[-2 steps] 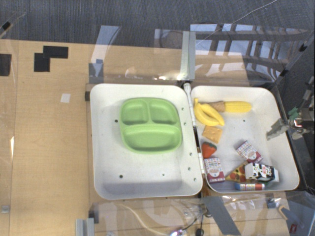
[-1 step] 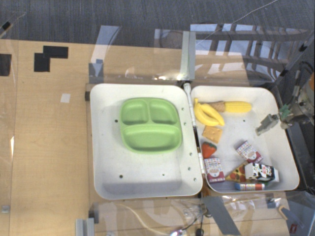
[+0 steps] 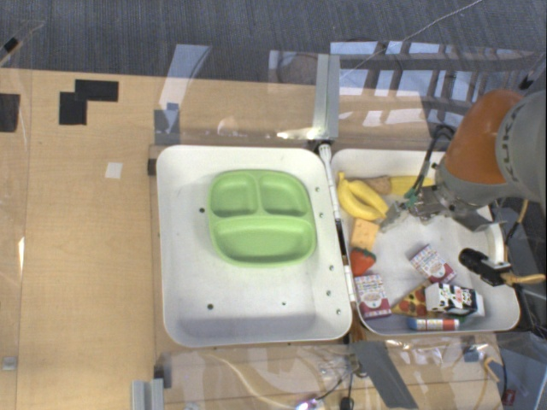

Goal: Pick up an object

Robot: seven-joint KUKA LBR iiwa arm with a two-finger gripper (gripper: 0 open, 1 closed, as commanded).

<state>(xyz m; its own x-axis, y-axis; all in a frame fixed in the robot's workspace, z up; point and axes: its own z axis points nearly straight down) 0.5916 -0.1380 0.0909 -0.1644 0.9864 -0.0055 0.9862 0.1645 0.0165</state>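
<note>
Camera view: arm (image 3: 491,148) reaches in from the right over the right bin (image 3: 504,313), gripper (image 3: 408,205) low near the bananas (image 3: 361,198) and a yellow block (image 3: 366,232); whether it is clenched or released, cannot tell. Pickable clutter sits in that bin — a strawberry (image 3: 363,260), small cartons (image 3: 373,295) and a marker (image 3: 432,323) toward the near edge. Left bin (image 3: 184,314) carries a green tray (image 3: 261,216), likely the drop side, so nothing looks lifted yet.
</note>
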